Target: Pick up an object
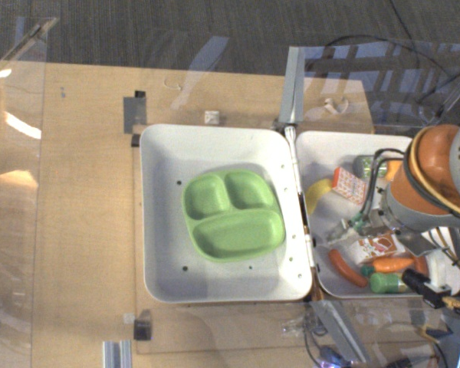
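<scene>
The right bin holds several small objects. Among them are a yellow piece, a red-and-white box, a green can, a red sausage, an orange carrot, a green item and a white packet with red print. My gripper reaches down into this bin from the right. It sits over the middle of the pile, between the box and the white packet. The arm's grey wrist and orange band hide the bin's right part.
The left bin holds a green divided plate near its centre. A metal post stands behind the gap between the bins. Cables run at the back right and along the front right edge.
</scene>
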Robot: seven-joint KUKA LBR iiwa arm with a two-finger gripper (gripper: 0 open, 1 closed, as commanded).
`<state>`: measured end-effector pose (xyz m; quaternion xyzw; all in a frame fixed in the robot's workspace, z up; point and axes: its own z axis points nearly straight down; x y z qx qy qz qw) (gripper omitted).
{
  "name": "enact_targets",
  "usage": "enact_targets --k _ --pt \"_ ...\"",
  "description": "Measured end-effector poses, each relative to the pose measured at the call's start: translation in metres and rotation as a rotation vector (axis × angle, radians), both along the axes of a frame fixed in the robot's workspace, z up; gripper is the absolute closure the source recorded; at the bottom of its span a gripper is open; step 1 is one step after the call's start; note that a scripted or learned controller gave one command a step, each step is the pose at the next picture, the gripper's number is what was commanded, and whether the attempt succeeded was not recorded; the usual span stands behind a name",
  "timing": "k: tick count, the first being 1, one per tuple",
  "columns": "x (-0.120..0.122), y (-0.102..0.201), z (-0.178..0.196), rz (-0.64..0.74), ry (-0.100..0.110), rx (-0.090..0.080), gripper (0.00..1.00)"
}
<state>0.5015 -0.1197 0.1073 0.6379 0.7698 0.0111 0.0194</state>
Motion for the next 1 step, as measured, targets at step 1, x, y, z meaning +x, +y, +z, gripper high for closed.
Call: enact_targets --k 1 --pt "0.0556 0.0103 -0.0129 -0.166 0.021 0.008 0.0"
